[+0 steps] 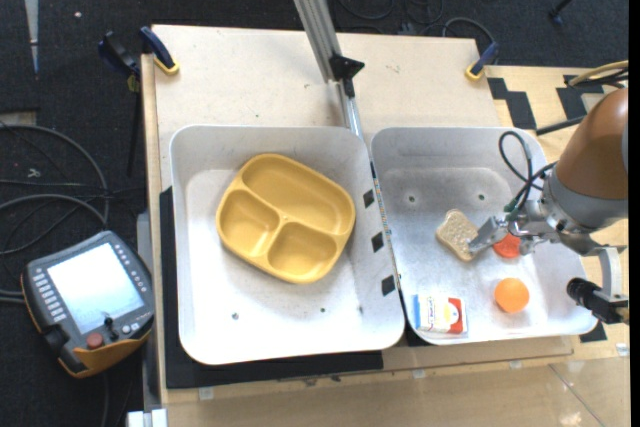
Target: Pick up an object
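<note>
In the right bin [430, 160] a tan slice of bread [456, 234] lies near the middle. Toward the front right sits an orange ball [511, 295], and a small white box with red and blue print [440, 313] lies at the front edge. My gripper [492, 236] is low in this bin, its tip right beside the bread's right edge. A small red object [509, 248] shows just beneath the gripper, partly hidden by it. I see nothing lifted off the bin floor.
The left bin [200, 295] holds a yellow divided plate [286, 217]. A slanted metal pole [312, 0] rises from the ridge between the bins. My grey arm with its orange band [600, 155] hangs over the right bin's right edge. A teach pendant [85, 300] lies off the bench at left.
</note>
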Robot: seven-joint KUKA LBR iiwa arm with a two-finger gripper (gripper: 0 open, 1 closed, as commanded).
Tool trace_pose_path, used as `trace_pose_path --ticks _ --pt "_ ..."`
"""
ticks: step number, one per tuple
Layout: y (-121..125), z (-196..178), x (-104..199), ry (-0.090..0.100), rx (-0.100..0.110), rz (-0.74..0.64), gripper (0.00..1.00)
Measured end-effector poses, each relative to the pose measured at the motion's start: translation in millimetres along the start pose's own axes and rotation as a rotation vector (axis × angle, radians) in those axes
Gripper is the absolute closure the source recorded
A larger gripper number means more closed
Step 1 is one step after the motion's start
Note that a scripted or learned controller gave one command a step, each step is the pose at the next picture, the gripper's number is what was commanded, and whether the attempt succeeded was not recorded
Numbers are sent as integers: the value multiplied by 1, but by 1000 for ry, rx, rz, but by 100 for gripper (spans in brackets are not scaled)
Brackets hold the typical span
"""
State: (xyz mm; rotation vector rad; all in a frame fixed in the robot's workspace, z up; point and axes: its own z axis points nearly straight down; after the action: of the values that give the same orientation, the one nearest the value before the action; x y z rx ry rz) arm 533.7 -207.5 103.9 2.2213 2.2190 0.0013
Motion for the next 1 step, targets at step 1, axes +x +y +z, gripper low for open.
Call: trace_pose_path --ticks 1 --pt "1 -12 0 -1 -2 -1 100"
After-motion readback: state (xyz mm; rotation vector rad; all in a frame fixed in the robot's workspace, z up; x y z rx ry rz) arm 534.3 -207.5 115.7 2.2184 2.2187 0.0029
